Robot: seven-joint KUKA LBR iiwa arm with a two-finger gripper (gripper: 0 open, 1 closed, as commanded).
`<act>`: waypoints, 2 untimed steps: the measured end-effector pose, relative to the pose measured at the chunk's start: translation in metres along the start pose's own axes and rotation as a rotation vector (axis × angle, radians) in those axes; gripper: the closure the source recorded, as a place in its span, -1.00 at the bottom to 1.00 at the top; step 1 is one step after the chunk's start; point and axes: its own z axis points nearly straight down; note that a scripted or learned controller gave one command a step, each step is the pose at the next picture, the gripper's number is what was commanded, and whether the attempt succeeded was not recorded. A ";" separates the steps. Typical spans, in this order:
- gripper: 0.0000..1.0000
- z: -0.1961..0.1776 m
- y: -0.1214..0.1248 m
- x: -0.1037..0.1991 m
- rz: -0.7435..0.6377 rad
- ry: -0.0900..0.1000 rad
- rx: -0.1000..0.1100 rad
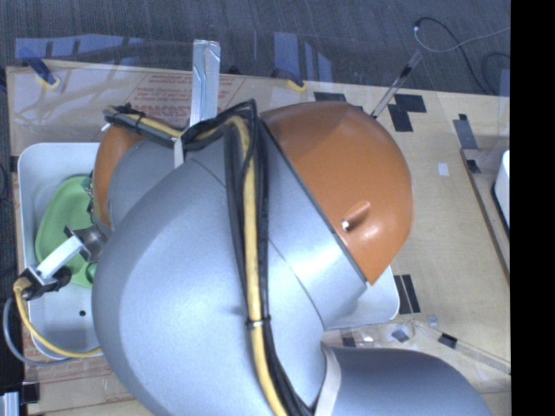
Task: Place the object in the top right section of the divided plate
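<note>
The grey arm with its orange band (338, 180) sits right under the camera and covers most of the shallow white bin (30, 172), so little is readable. The green divided plate (61, 224) peeks out at the bin's left side. Pincer state: cannot tell. Can't locate the object from here, so its placement in the top right section can't be judged. A yellow-and-black cable bundle (247, 232) runs along the arm.
</note>
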 end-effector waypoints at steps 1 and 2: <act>1.00 -0.003 -0.013 -0.038 0.263 0.012 0.006; 1.00 -0.132 0.065 -0.075 0.214 -0.011 0.009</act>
